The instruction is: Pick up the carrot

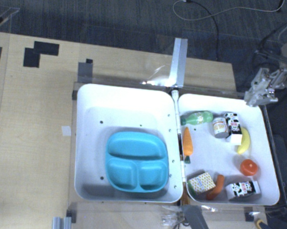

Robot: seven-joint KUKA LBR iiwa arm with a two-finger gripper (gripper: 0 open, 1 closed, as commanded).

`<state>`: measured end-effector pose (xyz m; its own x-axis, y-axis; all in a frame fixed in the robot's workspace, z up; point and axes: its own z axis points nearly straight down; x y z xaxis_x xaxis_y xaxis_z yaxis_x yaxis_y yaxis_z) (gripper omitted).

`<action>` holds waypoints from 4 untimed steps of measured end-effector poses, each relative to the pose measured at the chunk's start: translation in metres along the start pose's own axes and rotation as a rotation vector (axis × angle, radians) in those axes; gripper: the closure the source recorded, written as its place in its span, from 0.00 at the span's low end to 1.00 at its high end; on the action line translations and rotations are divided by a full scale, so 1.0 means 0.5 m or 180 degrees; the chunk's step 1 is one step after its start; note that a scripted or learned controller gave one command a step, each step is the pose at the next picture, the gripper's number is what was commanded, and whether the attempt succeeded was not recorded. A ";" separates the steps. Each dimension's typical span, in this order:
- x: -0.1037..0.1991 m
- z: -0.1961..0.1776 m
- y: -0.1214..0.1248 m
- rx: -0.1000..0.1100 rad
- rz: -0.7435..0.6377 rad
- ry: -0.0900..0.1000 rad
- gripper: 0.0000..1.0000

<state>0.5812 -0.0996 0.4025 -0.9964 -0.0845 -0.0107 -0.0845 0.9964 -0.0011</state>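
Claw (260, 95) state unclear, outside right bin (271, 161) holding carrot (187, 142).

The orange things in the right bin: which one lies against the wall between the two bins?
The carrot, long and upright in view, at the bin's left wall. The round orange fruit sits far right.

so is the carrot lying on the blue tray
No, the carrot lies in the right bin against its left wall, while the blue tray sits in the left bin.
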 end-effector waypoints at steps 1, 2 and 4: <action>0.017 -0.072 -0.132 0.0007 -0.0468 -0.0006 1.00; 0.013 -0.099 -0.129 0.0018 -0.0472 -0.0046 1.00; -0.045 0.027 -0.116 0.0002 -0.2020 -0.0005 1.00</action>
<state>0.6088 -0.1555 0.3893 -0.7522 -0.6588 -0.0093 -0.6588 0.7523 -0.0083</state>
